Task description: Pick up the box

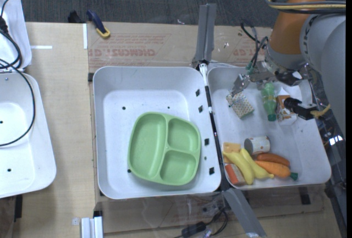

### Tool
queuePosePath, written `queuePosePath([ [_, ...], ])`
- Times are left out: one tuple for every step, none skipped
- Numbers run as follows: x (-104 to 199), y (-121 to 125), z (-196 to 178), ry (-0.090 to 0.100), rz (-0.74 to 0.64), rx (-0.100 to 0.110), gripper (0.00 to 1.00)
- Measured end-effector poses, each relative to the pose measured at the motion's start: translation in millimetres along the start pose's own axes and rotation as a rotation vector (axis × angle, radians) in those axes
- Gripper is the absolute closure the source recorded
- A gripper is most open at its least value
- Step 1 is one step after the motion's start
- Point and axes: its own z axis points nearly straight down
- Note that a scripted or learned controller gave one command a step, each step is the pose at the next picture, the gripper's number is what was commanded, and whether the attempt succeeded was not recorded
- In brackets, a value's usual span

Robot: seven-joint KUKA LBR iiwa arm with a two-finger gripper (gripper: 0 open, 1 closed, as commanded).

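Left bin [104, 121] has a green divided plate [165, 148]. Right bin [313, 160]: gripper [240, 87] at the rear, a speckled box [242, 105] touching under its tip, not clearly betw anything; open or shut, can't tell. Box looks like light, stiff card, prob crushable, so grip across its short sides. Green bottle [269, 100] just right of it

pale green plate [164, 148], yellow banana [246, 164], orange carrot [273, 168]
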Motion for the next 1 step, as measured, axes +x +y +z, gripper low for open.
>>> queuePosePath([
  [6.7,0.7,23.3,0.004,-0.177,0.001,0.00],
])
